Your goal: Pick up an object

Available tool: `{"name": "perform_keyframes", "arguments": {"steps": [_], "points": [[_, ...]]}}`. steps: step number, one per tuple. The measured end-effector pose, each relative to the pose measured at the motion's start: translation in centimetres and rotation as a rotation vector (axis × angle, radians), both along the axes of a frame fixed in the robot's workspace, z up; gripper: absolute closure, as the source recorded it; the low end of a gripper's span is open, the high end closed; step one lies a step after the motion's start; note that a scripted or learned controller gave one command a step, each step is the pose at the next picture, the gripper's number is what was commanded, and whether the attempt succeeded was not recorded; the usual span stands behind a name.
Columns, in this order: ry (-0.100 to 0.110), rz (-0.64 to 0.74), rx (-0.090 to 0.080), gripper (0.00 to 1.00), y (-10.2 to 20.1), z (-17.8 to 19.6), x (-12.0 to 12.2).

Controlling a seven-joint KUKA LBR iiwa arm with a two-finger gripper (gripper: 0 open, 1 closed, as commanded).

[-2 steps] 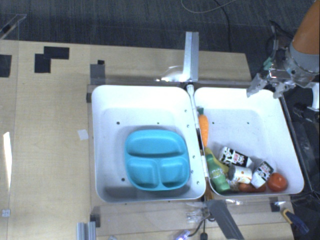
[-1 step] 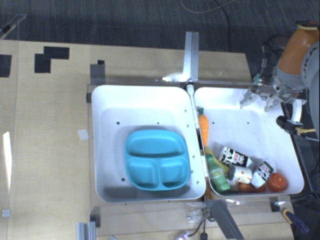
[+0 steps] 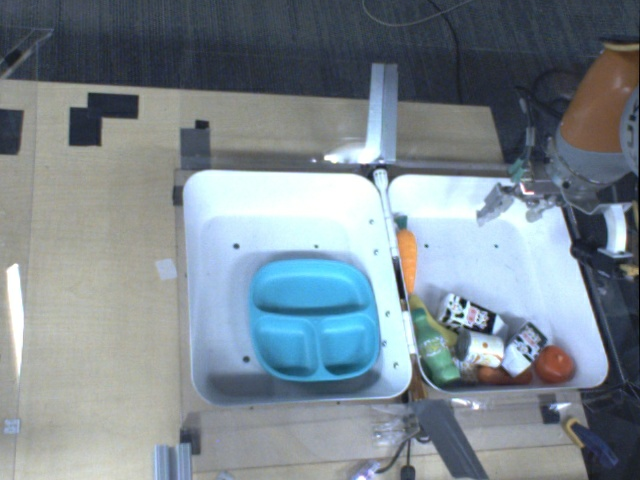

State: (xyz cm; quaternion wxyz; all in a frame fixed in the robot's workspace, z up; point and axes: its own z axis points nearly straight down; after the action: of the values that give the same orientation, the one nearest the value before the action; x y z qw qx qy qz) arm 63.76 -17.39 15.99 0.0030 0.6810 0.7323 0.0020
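Observation:
My gripper (image 3: 514,204) hangs over the far right corner of the right bin (image 3: 500,258), open, with nothing between its fingers. An orange carrot (image 3: 406,253) lies along the bin's left wall. Piled at the bin's near edge are a green bottle (image 3: 435,346), a black-and-white carton (image 3: 470,315), a white can (image 3: 487,348), a second small carton (image 3: 526,345) and a red tomato (image 3: 555,365). The gripper is well apart from all of them, up and to the right of the pile.
The left bin (image 3: 220,268) holds a blue three-compartment tray (image 3: 315,318). A metal post (image 3: 383,118) stands behind the divider between the bins. The arm's orange band (image 3: 600,93) is at the far right. A cable (image 3: 450,13) lies on the dark floor behind.

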Motion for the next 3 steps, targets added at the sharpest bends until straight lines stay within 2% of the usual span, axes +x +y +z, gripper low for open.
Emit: {"name": "perform_keyframes", "arguments": {"steps": [1, 2, 3], "points": [[-0.001, -0.213, 0.0, 0.0, -2.9, 4.0, 2.7], [0.0, -0.365, 0.002, 0.0, -2.2, -6.3, 1.9], [-0.001, -0.526, 0.003, 0.0, -1.2, 7.6, 0.3]]}}
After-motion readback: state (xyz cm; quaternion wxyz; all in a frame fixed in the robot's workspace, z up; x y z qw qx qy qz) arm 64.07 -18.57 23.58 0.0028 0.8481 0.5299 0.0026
